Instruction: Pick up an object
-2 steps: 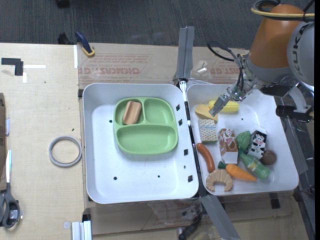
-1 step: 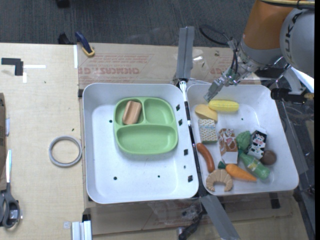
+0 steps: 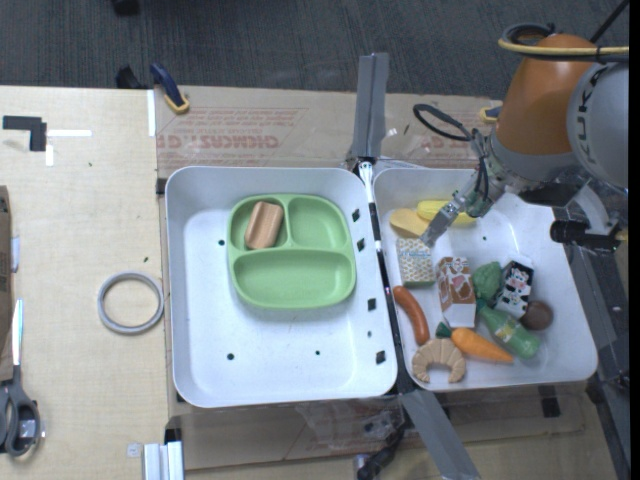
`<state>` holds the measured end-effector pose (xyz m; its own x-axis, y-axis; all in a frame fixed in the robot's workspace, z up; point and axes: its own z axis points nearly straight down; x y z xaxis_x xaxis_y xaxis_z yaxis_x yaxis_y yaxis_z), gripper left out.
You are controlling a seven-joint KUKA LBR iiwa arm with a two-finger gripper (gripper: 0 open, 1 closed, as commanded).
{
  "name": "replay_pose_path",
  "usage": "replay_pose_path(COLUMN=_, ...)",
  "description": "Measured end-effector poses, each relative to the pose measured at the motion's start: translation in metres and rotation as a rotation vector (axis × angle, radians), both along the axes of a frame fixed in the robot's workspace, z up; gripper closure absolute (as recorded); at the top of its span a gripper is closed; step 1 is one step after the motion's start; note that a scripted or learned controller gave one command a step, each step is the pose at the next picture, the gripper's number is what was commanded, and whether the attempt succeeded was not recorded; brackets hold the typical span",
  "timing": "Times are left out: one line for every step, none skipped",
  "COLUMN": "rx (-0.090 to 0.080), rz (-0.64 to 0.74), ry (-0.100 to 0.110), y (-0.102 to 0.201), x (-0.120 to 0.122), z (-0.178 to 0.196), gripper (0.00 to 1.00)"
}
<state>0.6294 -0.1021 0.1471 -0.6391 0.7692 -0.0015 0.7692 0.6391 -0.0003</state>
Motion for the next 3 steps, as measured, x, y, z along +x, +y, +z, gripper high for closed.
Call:
replay_pose_path(rx=0.003, rz=-0.483, ry=-0.005, y=-0.029, x=-0.015, z=-0.051, gripper=0.0)
replay_pose_path(rx=0.001, rz=-0.451, ry=-0.009, y=-0.007, x=-0.025, z=-0.05, gripper=0.0)
replay_pose_path(rx=-0.001, rz=-0.142, ry=-0.011, y=-0.001, x=-0.032, z=-0.05, gripper=0.0)
